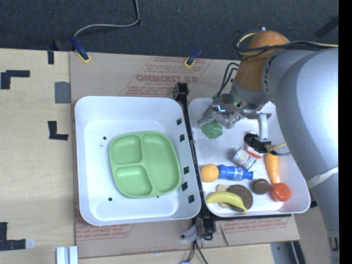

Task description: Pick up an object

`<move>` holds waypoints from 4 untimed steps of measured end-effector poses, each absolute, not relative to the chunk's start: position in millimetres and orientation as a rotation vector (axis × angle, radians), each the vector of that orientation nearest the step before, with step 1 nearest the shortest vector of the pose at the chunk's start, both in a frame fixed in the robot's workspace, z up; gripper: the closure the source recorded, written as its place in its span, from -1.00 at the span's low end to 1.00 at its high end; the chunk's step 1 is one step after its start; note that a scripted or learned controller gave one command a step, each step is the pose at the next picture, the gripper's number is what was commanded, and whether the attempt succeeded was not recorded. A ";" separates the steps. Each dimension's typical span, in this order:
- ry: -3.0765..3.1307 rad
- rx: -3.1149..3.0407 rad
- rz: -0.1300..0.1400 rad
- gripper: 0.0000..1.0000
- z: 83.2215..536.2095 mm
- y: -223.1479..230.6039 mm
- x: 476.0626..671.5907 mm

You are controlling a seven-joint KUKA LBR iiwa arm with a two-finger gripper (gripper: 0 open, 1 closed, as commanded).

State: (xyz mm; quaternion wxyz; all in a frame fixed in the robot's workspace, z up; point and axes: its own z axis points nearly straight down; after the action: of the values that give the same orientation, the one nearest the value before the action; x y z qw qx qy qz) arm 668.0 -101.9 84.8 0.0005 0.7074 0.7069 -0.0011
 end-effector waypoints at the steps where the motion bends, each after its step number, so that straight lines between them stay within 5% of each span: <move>1: 2.222 2.220 -0.003 -1.00 84.8 -94.4 668.3; 4: 2.222 2.218 -0.002 -1.00 85.0 -96.6 668.5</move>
State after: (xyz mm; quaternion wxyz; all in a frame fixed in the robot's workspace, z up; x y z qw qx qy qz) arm 668.5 -96.6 85.0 0.0009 0.7066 0.7077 -0.0005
